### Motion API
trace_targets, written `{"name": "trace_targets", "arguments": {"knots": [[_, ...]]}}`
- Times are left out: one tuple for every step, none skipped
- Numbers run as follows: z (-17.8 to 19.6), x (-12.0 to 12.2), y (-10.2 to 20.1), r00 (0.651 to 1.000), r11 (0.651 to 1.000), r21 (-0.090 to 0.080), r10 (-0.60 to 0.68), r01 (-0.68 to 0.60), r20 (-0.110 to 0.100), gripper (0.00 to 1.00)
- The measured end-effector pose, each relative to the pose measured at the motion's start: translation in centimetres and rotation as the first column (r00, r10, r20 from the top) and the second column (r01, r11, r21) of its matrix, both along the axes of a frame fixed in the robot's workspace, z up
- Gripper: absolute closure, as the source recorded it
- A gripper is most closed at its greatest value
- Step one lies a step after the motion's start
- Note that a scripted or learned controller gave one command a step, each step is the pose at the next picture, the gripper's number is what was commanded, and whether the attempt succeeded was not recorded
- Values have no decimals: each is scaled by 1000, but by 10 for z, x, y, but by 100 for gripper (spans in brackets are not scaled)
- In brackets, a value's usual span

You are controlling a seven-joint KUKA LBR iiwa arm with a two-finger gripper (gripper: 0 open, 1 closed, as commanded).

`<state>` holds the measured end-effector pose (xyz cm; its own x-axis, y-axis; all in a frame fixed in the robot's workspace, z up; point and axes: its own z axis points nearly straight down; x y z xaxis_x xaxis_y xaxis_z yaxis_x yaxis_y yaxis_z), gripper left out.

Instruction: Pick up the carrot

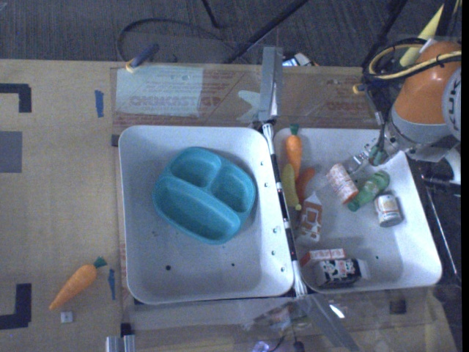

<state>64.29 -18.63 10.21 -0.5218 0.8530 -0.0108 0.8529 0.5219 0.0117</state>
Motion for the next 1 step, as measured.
{"name": "trace_targets", "arguments": {"knots": [[89,11,63,973,973,3,-232,232,-13,100]]}}
